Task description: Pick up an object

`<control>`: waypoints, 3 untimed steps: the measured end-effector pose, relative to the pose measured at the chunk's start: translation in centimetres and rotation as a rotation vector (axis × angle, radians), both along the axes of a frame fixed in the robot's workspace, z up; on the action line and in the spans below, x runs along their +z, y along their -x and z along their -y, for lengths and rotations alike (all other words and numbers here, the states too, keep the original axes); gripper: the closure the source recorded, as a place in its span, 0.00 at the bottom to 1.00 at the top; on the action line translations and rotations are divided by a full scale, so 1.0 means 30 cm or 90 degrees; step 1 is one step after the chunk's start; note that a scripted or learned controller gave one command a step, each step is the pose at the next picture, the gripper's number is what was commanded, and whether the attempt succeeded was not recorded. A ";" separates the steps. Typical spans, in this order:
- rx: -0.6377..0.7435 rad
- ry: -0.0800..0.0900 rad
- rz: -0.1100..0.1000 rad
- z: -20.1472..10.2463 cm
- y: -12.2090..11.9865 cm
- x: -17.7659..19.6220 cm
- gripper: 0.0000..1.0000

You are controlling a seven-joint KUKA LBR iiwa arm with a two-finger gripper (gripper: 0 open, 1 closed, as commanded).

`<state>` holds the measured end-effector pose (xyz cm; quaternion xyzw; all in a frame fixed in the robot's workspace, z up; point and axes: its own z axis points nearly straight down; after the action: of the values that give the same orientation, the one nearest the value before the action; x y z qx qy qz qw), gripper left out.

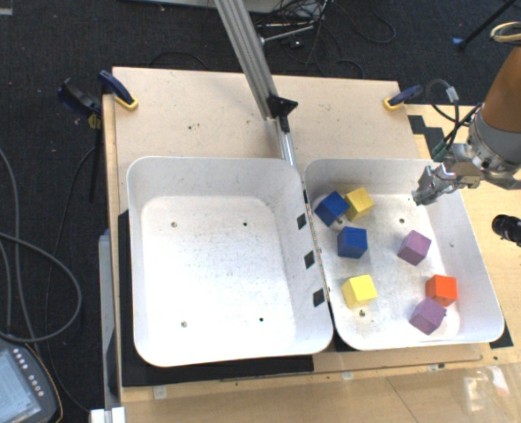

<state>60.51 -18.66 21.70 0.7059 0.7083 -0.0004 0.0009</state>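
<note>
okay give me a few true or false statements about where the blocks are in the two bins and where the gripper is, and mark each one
1. All the blocks lie in the right bin. True.
2. There are three yellow blocks. False: two, one near the top, one lower.
3. The orange block sits beside a purple block. True.
4. The gripper is over the left bin. False: it is at the right bin's upper right.
5. Two blue blocks are there. True.
</note>
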 end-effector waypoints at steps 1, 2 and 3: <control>0.002 -0.002 -0.002 -0.167 0.058 -0.024 1.00; 0.003 -0.003 -0.001 -0.355 0.089 -0.035 1.00; 0.003 -0.003 -0.001 -0.543 0.149 0.019 1.00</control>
<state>56.04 -2.39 22.27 0.7041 0.7101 0.0007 -0.0014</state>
